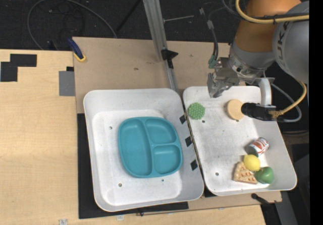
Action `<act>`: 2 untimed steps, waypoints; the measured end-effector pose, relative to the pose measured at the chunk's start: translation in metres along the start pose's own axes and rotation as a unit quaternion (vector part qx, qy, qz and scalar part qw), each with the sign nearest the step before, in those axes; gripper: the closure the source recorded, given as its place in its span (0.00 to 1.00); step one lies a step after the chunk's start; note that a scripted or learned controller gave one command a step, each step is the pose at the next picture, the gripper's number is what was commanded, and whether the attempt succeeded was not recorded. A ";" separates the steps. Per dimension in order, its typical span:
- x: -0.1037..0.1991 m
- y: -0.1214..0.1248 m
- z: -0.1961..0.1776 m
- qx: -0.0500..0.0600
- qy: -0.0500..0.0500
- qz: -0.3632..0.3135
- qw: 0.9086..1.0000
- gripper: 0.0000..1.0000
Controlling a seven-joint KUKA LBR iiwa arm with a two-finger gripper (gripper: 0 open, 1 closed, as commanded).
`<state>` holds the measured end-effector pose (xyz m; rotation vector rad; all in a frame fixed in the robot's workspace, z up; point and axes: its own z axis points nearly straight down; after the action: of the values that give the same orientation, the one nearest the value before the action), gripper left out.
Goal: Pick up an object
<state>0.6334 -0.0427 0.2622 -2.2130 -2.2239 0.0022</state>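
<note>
My gripper [217, 89] hangs over the far edge of the right bin [222, 168], fingers pointing down with nothing between them. A green bumpy ball [196, 111] lies just to its left and nearer the camera, by the bin's left wall. A tan round disc [233, 109] sits a little to the right of the gripper. At the bin's near right corner cluster a red-and-white can [259, 146], a yellow lemon [251, 162], a green pepper [265, 174] and a waffle-like wedge [244, 174].
The left bin [101, 118] holds a teal divided plate [150, 146]. A metal post [156, 27] rises behind the bins. A black-and-white bracket [258, 109] sticks over the right bin beside the disc. Cables loop around the arm on the right.
</note>
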 end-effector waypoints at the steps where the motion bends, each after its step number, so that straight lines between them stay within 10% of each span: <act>1: 0.044 -0.007 0.019 0.001 -0.001 0.001 1.000 1.00; 2: 0.102 -0.014 0.035 0.001 0.000 0.000 1.000 1.00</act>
<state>0.6188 0.0592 0.2272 -2.2123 -2.2235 0.0042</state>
